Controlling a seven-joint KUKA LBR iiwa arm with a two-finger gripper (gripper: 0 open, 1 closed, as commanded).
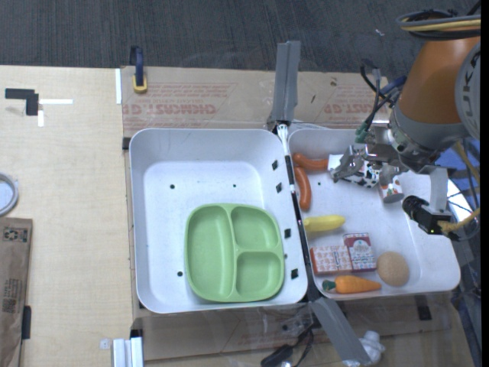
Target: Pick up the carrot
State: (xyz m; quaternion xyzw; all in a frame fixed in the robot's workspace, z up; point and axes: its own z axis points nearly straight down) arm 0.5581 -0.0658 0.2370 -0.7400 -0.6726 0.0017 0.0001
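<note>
The carrot (356, 284), orange with a small green top at its left end, lies along the front wall of the right bin (439, 281). My gripper (353, 167) hangs over the back part of that bin, well behind the carrot and apart from it. Nothing from the bin shows in its grasp.
The right bin also holds two orange sausages (304, 186), a yellow banana (325, 222), a red box (344, 254), a tan ball (393, 268) beside the carrot, and a small black-and-white item (372, 177) under the gripper. A green divided plate (234, 252) sits in the left bin (153, 205).
</note>
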